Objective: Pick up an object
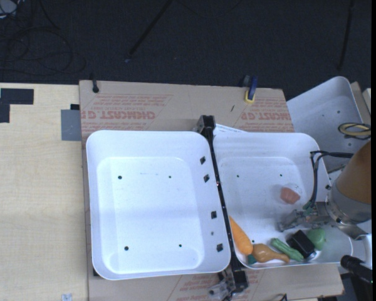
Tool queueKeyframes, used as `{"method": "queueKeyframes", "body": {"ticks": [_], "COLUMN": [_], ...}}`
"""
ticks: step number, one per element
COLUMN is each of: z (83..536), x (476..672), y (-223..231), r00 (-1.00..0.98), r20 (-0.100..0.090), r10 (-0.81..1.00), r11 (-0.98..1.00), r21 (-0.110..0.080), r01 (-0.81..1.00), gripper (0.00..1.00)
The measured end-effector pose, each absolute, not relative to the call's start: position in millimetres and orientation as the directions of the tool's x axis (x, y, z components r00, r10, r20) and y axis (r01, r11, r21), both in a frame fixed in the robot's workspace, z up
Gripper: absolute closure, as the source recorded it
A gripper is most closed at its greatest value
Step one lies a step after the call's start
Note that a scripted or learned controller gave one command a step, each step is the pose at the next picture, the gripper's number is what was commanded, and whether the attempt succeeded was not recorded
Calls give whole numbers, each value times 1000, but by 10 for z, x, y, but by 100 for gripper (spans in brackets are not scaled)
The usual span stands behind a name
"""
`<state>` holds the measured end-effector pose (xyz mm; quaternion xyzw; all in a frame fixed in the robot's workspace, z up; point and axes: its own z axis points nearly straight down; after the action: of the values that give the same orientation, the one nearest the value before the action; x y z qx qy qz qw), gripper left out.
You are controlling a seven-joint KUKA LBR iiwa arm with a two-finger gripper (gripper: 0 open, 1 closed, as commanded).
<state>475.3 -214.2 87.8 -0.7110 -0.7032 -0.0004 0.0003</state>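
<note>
The end effector [292, 219] sits low inside the right-hand shallow white plastic bin [263, 144], reaching in from the right, its metal fingers pointing left over the bin floor; how wide they stand I cannot tell, the tips are too small and blurred. Nothing shows between them, so I would not call anything held. Closest to the tips is the small pinkish-red rounded lump [289, 195], lying alone just above them on bare bin floor; it looks light and possibly soft, so a gentle squeeze across its narrow width should do, and being apart from the rest it is the easy pick. Just below the end effector lies the small black block [302, 243], stiff-looking with flat sides that should grip well, though it is wedged against the green rounded piece [316, 236] and the long green pod-shaped toy [287, 249]. Further left along the bin's near wall come the tan pear-shaped toy [263, 252] and the orange carrot-shaped toy [239, 234], tapered and likely smooth plastic, so apt to slip unless taken at the thick middle. All look light. The left-hand white bin [94, 168] lies beside it on the cardboard-covered table [175, 105].
</note>
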Motion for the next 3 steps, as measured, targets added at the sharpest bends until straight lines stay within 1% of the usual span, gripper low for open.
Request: {"method": "queueKeyframes", "body": {"ticks": [3], "z": [877], "x": [4753], "y": [-2142], "r00": [12], "r20": [1], "r10": [1000], "r11": [-12], "r21": [0], "r01": [1000], "gripper": [0]}}
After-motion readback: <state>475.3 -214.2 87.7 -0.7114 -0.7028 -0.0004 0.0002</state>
